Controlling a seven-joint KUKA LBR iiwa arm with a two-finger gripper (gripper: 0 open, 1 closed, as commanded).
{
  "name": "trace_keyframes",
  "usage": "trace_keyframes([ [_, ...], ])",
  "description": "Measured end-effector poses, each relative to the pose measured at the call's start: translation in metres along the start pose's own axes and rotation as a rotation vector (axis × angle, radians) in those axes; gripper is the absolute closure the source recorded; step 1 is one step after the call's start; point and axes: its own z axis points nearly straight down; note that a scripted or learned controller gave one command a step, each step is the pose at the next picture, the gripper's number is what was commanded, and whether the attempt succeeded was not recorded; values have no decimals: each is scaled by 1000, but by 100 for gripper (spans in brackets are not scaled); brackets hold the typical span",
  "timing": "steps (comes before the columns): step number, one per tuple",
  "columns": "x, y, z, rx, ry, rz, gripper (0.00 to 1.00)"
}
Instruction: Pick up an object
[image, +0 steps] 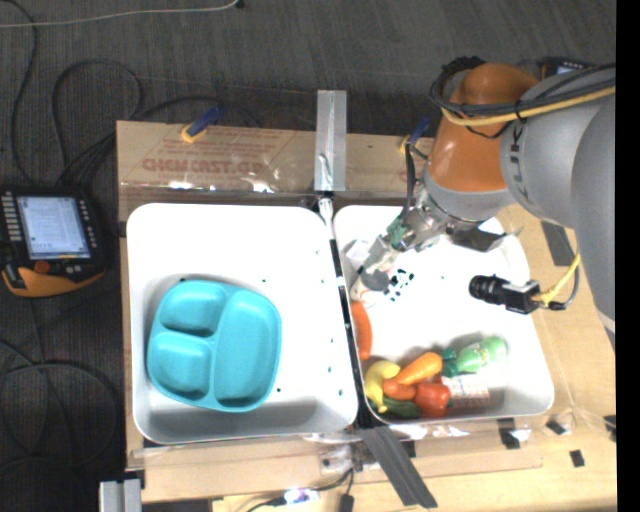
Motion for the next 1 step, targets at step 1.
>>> trace_keyframes([
  [1, 41, 6, -115, 1, -3, 8, 100],
])
